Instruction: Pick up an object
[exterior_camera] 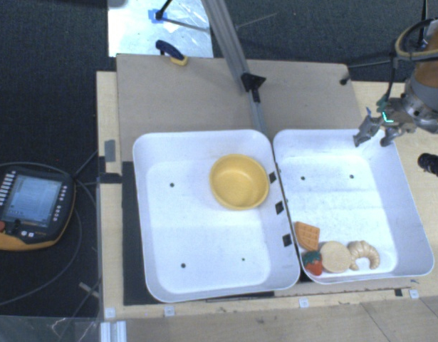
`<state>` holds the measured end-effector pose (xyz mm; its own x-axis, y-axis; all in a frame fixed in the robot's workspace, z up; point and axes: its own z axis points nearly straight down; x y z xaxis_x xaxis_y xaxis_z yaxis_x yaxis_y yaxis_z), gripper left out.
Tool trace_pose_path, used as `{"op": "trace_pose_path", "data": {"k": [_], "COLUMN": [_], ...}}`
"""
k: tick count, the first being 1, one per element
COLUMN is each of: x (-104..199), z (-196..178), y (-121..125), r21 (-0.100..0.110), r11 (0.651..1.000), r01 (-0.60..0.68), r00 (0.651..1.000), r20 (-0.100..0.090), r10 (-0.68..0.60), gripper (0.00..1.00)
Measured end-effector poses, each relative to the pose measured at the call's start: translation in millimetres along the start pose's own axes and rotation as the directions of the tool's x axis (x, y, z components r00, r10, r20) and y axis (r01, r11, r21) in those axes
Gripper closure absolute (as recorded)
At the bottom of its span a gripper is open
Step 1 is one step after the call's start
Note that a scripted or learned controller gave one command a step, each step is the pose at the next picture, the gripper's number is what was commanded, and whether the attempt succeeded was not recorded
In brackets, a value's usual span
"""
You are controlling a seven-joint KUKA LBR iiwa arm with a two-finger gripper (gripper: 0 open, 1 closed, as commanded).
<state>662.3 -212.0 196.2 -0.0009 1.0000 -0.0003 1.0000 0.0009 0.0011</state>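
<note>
My gripper hangs over the far right corner of the right bin, its two fingers spread apart with nothing between them. At the near end of that bin lie a waffle-like orange piece, a red and green item, a round beige biscuit and a croissant. These lie well below the gripper in the view, toward the bin's front wall. A yellow bowl sits upright in the left bin, near its far right part.
A metal pole slants across the bench behind the bins. A teach pendant lies on the floor at the left. A black clip row marks the seam between the bins.
</note>
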Motion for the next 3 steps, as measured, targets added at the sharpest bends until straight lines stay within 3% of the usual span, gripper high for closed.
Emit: {"op": "trace_pose_path", "data": {"k": [1, 3], "x": [0, -4], "z": [0, 106], "y": [0, -10], "r21": [0.000, 0.004], "r11": [1.000, 1.000], "r01": [0.000, 0.000], "r00": [1.000, 1.000], "r20": [0.000, -0.001], "r10": [0.000, 0.000], "gripper": [0.00, 0.00]}}
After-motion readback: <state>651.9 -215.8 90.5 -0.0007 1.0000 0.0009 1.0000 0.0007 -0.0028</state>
